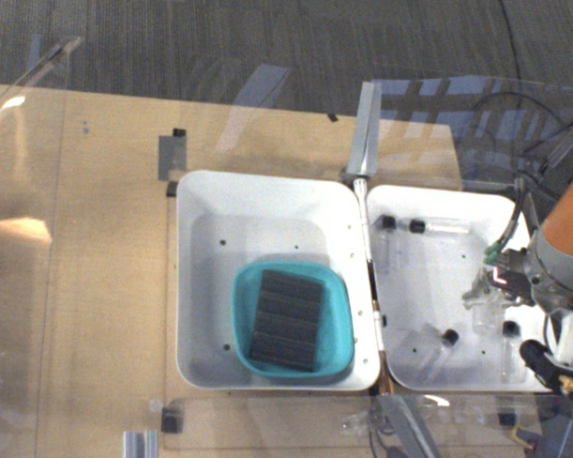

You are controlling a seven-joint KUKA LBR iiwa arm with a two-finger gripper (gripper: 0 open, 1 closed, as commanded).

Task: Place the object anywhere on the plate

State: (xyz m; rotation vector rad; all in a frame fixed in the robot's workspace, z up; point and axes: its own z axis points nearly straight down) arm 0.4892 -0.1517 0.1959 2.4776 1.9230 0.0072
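on the left of the camera view lies bare wooden bench point(79, 263), with a small dark bracket point(174, 154) just off the upper left corner of the left bin point(202, 230). the left bin is a shallow white tray with rounded corners. in its lower middle sits the teal plate point(337, 314), squarish with a raised rim, its lower edge close to the bin's near wall and its right edge near the divider between the bins. the dark ribbed object point(286, 319) lies flat on the plate, a rectangle tilted slightly, well inside the rim with teal showing all around it. white floor stays open above the plate and along the bin's left side.

a grey metal post point(364, 132) stands at the top of the seam between the bins. the right bin point(422, 364) holds a few small dark pieces point(401, 224) near its upper wall and another dark piece point(449, 338) on its floor lower down; most of its floor is bare.

at the far right the arm point(563, 242) reaches over the right bin's right edge, orange band showing, cables around it. the gripper point(495, 292) hangs over the right side of that bin, well apart from the object on the plate, with the divider between them. i cannot tell how its fingers are set, and nothing is visibly held in them.
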